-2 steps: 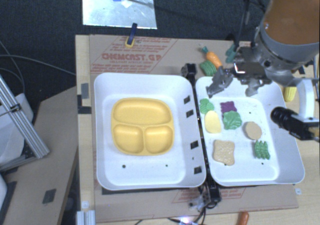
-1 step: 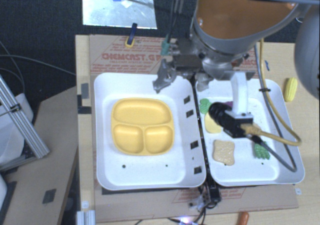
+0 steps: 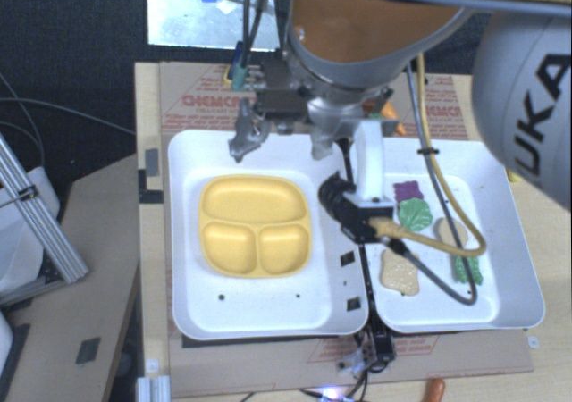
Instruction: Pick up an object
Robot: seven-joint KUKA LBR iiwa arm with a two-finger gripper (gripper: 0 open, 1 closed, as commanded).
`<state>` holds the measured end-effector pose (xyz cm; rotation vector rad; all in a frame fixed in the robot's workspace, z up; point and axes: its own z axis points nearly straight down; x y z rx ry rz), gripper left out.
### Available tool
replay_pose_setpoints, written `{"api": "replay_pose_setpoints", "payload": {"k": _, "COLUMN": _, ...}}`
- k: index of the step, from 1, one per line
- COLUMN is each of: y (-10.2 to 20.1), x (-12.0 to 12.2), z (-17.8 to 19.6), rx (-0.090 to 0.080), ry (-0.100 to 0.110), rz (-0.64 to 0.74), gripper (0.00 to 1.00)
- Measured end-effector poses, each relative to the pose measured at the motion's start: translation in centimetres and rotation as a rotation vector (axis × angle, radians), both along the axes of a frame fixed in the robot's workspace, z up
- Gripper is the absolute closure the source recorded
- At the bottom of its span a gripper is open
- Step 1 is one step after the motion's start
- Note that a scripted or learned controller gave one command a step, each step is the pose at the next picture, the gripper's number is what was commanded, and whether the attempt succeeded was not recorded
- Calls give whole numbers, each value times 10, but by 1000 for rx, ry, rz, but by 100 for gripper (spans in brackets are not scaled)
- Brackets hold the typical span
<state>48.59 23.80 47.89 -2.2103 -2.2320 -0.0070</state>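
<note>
A yellow three-compartment plate (image 3: 255,226) lies flat in the left bin (image 3: 192,302). The right bin (image 3: 514,293) holds a purple piece (image 3: 407,190), a green leafy piece (image 3: 415,213), a beige piece (image 3: 399,274) and a green strip (image 3: 467,270) partly under a cable. My gripper (image 3: 281,148) hangs over the far edge of the left bin, just beyond the plate. It is open, its fingers (image 3: 243,143) spread wide with nothing between them.
A black cable and a yellow hose (image 3: 429,241) run from the bins' dividing rim across the right bin's objects. The large arm body covers the top of the view. Cardboard (image 3: 192,101) lies under the bins.
</note>
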Motion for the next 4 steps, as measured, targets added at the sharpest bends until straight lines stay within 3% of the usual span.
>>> {"api": "replay_pose_setpoints", "payload": {"k": 1, "y": -6, "x": 120, "z": -69, "rx": -7, "ry": 5, "rz": -13, "gripper": 0}}
{"api": "replay_pose_setpoints", "payload": {"k": 2, "y": -3, "x": 71, "z": -53, "rx": -2, "ry": 3, "rz": -4, "gripper": 0}}
{"api": "replay_pose_setpoints", "payload": {"k": 3, "y": -3, "x": 3, "z": -56, "rx": -3, "ry": 5, "rz": -3, "gripper": 0}}
{"api": "replay_pose_setpoints", "payload": {"k": 4, "y": -4, "x": 67, "z": 54, "rx": 2, "ry": -12, "rz": -9, "gripper": 0}}
